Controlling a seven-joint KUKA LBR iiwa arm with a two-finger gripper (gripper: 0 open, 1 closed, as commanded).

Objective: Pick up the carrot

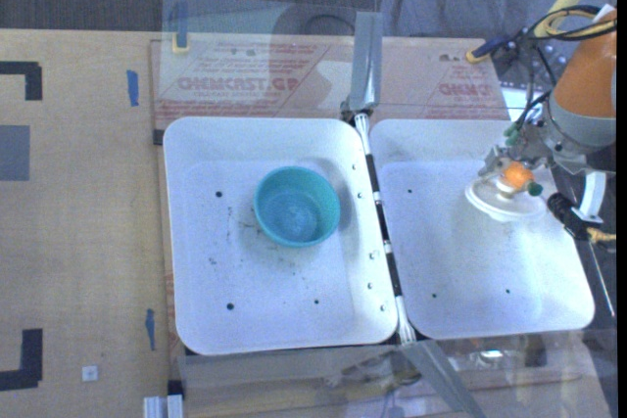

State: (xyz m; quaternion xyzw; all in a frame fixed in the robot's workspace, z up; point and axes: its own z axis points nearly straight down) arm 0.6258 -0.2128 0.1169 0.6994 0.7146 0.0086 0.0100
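I see the carrot point(513, 176) right at the gripper point(522, 163), toward its seven o'clock, though I cannot tell its grip state.

Bright, even overhead light washes out the two white bins point(392, 240), whose floors glare near-white. The teal bowl point(297, 206) casts a soft shadow up and to its right. Detail is soft and grainy, blurrier far right of the bowl.

Grey arm with orange band point(591, 78) enters from the right edge over the right bin's point(470, 308) far right corner, wrist pointing down, gripper point(516, 173) low near that bin's right rim.
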